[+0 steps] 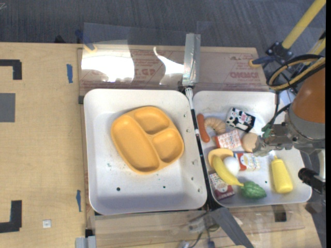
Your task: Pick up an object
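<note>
**Gripper low over a crowded right bin**

The gripper point(265, 144) sits low in the right bin point(258, 98), at about three o'clock from the bin's centre, its tip beside a rounded tan item point(250, 141); whether that item is held cannot be told, nor whether the gripper is apart or together, since the metal head blurs into the clutter.

Around it lie small toy foods. A smooth yellow banana point(225, 169) curves toward six o'clock, its upper end touching a white egg-like shape point(232, 165). A glossy yellow squeeze bottle point(282, 175) lies at four o'clock. A lumpy green vegetable point(252, 190) rests near the lower rim. A slim orange-red sausage point(202, 127) lies along the nine o'clock wall, next to a ridged tan croissant point(216, 123). A black-and-white patterned carton point(241, 119) sits at twelve o'clock. Small red-and-white packets point(230, 139) carry print too small to read.

The left bin point(98, 154), smooth white plastic with a few dark specks, holds a matte orange tray point(147, 138) with three compartments.

Behind both bins stands a brown cardboard sheet point(232, 68) with reddish lettering, upside down and illegible. The arm's orange band point(313, 98) is cut off at the right edge.
</note>
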